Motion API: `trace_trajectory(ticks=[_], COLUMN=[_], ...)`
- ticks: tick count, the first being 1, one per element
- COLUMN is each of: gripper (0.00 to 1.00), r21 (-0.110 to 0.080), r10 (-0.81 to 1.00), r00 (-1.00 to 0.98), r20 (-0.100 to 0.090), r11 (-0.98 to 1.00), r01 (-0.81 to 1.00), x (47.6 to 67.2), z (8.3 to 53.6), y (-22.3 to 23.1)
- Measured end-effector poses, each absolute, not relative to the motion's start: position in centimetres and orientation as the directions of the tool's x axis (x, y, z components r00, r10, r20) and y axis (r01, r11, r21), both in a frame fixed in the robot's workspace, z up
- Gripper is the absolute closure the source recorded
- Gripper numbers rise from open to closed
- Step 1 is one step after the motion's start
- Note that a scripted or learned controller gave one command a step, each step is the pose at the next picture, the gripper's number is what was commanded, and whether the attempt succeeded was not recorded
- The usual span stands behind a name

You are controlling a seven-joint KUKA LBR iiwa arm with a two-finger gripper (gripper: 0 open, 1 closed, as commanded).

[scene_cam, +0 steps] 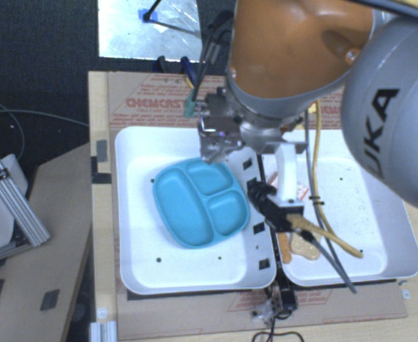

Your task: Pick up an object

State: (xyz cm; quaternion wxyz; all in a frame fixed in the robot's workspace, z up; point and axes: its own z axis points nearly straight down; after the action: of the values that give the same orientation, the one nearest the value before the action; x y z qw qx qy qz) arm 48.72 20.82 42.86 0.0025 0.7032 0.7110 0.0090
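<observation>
Your two-finger gripper hangs at the far edge of the left white bin, right above the far rim of a blue plastic divided plate, probably lining up a grasp; whether it is gripping cannot be told.

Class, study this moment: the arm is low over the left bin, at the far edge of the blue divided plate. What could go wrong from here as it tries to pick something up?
1. The gripper meets the blue divided plate at its far rim; a shallow rim may slip from the fingers.
2. A plate lifted by one edge could tilt and knock the left bin.
3. Cables trail over the right bin and might snag.
</observation>
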Motion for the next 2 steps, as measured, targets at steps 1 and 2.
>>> trace_trajectory(ticks=[1,2], gripper=[1.0,1.0], r21=[0.002,0.003], r10=[1.0,1.0], r00=[0.006,-0.007], r20=[-0.001,0.001], r11=[-0.006,0.007], r01=[1.0,1.0], x=[48.8,48.7], z=[41.5,42.5], y=[13.3,13.7])
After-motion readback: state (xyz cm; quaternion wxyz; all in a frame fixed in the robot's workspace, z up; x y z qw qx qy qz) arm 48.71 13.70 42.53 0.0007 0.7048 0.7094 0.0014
